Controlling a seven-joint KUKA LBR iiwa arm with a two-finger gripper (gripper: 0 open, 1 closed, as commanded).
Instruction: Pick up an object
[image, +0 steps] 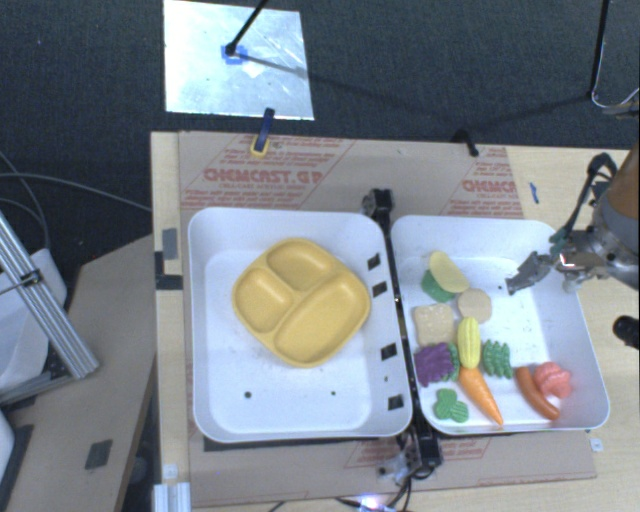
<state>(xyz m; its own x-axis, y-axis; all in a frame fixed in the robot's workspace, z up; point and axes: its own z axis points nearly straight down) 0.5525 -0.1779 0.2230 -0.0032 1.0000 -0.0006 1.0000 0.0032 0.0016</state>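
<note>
Corn (468, 342), a small yellow toy cob, lies upright in the right bin (585, 350) among other play food, between the purple grapes (433, 361) and green broccoli (496, 356). It looks light, stiff, smooth plastic (probably slippery); a grip across its narrow middle seems best. Gripper (522, 277) hovers over the bin's bare floor, well apart; whether its fingers are spread I cannot tell.

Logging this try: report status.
Gripper over right bin, holding nothing. Toy food untouched: corn, carrot, grapes. Nothing in the way.
</note>
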